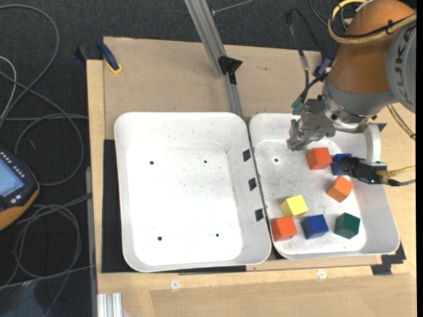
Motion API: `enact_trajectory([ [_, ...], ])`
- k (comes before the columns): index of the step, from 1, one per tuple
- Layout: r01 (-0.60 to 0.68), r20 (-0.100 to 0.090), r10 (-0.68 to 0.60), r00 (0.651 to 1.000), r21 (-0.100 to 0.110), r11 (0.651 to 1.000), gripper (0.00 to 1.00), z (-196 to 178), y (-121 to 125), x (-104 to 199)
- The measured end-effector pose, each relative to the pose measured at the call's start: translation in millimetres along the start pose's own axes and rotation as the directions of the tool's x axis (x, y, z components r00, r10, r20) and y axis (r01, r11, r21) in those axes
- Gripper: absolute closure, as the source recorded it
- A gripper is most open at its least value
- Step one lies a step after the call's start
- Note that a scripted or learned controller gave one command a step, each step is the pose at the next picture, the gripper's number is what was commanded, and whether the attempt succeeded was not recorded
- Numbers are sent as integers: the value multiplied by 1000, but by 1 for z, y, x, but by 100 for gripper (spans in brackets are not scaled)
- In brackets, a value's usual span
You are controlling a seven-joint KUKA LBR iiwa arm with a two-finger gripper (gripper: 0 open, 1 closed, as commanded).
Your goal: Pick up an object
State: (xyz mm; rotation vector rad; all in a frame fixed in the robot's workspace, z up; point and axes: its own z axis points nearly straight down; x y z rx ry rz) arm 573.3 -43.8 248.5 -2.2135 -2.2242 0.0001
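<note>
My gripper point(297, 141) hangs over the far part of the right bin point(277, 170), just left of an orange-red block point(319, 158). Nothing shows in its grasp. A blue block point(342, 162) lies partly hidden just right of the orange-red one. Nearer the front are an orange block point(340, 188), a yellow block point(295, 205), a red-orange block point(285, 227), a second blue block point(315, 226) and a dark green block point(346, 225).
The left bin point(178, 190) stands beside the right one, with black clips along the shared edge. A slanted metal strut point(211, 38) crosses the bench behind the bins. Cables lie on the floor at the left.
</note>
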Motion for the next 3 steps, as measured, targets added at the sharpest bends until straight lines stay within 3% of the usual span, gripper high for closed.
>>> enact_trajectory([
  [2,2,-1,-2,1000,0,1000,100,-1,-38,105],
  [3,-5,1,5,1000,-1,1000,0,0,-38,101],
])
